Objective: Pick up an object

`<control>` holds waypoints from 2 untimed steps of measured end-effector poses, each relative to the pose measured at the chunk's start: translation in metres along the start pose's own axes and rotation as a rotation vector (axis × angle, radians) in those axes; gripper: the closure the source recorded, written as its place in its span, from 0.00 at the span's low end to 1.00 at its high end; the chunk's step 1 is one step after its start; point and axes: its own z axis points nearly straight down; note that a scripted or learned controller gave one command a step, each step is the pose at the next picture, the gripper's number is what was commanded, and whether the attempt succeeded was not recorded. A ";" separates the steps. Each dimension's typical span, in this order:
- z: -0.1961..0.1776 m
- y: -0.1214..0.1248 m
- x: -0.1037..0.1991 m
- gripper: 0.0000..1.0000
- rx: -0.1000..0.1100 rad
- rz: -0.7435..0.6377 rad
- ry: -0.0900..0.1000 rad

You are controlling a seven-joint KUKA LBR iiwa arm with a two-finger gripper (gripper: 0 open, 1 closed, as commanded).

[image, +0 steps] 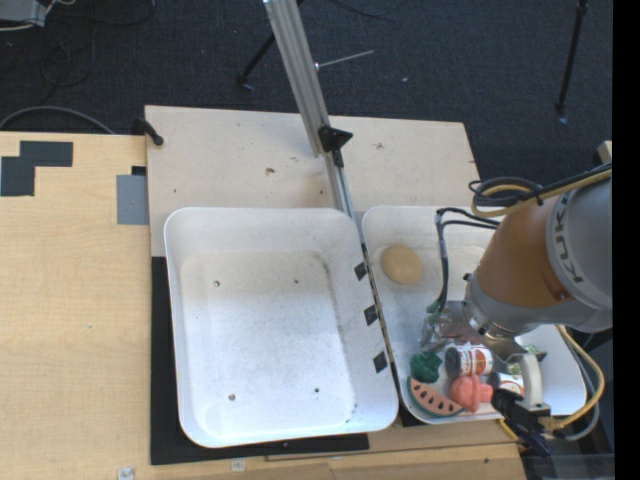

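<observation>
My gripper [443,330] hangs low over the near part of the right bin [400,223], under the grey and orange arm that comes in from the right. Just below it lie a small dark green toy [426,367], a little bottle with a red and white label [470,360], a pink-red toy [468,394] and a watermelon slice [436,400]. A round tan bun-like thing [402,265] rests alone toward the far side of the same bin, apart from the gripper. The arm hides part of the bin's right side.
The left bin [190,268] sits beside the right one, the two rims touching along a line with black clips [372,315]. A slanted aluminium post [305,78] rises behind the bins. Pale wooden bench lies to the left.
</observation>
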 end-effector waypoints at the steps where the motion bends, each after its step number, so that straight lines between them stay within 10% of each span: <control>1: -0.061 0.006 0.000 1.00 -0.004 -0.007 -0.002; 2: -0.106 0.004 -0.007 1.00 -0.003 -0.006 -0.003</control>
